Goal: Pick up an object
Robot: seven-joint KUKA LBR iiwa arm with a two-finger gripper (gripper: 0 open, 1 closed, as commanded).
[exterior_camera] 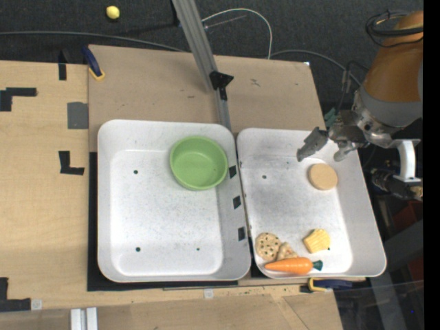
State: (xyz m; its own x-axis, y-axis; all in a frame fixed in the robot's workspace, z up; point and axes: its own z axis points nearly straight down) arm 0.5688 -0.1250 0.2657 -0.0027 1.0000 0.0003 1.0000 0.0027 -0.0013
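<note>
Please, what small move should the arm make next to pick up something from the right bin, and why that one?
Probably lower the gripper a little onto the round tan piece. The open fingers hang just above it, near the far edge of the right bin, and nothing is between them yet. That piece lies alone, while the cookie, the carrot and the yellow piece crowd the near corner.

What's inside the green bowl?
The green bowl in the left bin shows just its own green bottom, with nothing lying in it. Whatever is under the bowl is covered, so that can't be seen.
</note>
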